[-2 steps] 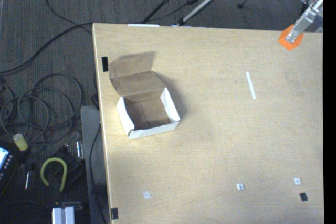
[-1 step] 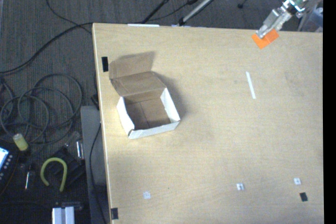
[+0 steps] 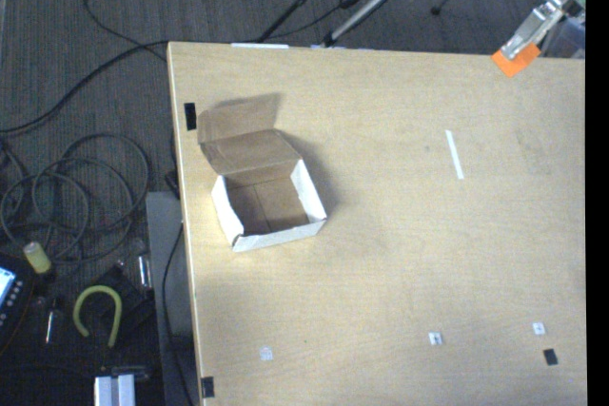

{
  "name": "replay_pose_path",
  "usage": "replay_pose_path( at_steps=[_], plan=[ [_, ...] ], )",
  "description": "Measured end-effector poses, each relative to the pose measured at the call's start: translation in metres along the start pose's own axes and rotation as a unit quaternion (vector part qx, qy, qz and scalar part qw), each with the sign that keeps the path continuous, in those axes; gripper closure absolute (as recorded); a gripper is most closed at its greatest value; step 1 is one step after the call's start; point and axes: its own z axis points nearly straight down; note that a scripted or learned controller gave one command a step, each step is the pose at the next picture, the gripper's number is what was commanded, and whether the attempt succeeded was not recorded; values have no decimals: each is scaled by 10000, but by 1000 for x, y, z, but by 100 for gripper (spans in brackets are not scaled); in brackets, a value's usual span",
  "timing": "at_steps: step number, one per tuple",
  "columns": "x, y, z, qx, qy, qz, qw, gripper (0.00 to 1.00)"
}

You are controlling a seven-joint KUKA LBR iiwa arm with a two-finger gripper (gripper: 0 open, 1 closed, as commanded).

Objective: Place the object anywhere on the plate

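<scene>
Where the light wooden desk nears its left edge, a small open cardboard box is seen, white on the outside and brown within, with its brown lid flap folded back toward the far left. It is set upright on the desk surface, and nothing is visible inside it. A thin white strip is laid flat well apart from it, toward the right. Small dark and pale markers are scattered near the desk's near edge. At the upper right corner, an orange-tipped part of the end effector is glimpsed past the desk's far edge; whether it is open or closed cannot be told, and nothing is seen held. Cables are coiled on the dark floor at left.
</scene>
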Motion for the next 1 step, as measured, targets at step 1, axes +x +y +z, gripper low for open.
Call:
replay_pose_path(
  at_steps=[1],
  plan=[
    [-13,-9,0,1,-1,-42,10000,100]
  ],
)
